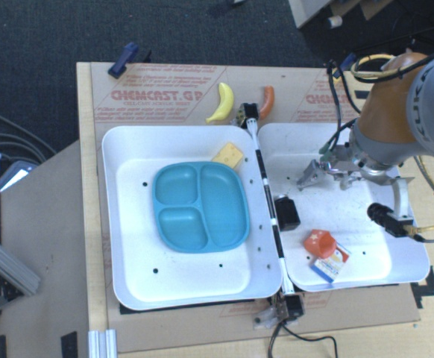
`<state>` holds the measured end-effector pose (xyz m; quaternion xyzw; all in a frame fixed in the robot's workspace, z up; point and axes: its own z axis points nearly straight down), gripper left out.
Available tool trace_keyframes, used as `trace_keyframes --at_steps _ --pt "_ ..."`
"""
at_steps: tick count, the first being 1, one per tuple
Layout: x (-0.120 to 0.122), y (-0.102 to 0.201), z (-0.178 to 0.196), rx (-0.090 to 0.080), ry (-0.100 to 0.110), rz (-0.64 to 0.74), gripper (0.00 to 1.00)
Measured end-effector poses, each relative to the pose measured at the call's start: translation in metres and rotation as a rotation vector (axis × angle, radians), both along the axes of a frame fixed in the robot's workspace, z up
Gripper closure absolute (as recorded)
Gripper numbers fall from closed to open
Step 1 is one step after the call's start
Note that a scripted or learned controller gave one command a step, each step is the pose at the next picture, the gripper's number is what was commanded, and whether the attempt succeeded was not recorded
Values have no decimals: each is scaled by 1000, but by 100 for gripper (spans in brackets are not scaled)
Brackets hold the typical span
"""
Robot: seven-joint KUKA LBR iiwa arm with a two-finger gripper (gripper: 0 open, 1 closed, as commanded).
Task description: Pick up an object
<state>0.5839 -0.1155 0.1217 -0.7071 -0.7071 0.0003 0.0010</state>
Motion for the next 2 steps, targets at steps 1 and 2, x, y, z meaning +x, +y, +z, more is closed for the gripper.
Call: trace_keyframes --at_steps 1,2 --pt "-105 54 63 1 1 0 0" --pt "53 22 -18 -1 -1 0 0"
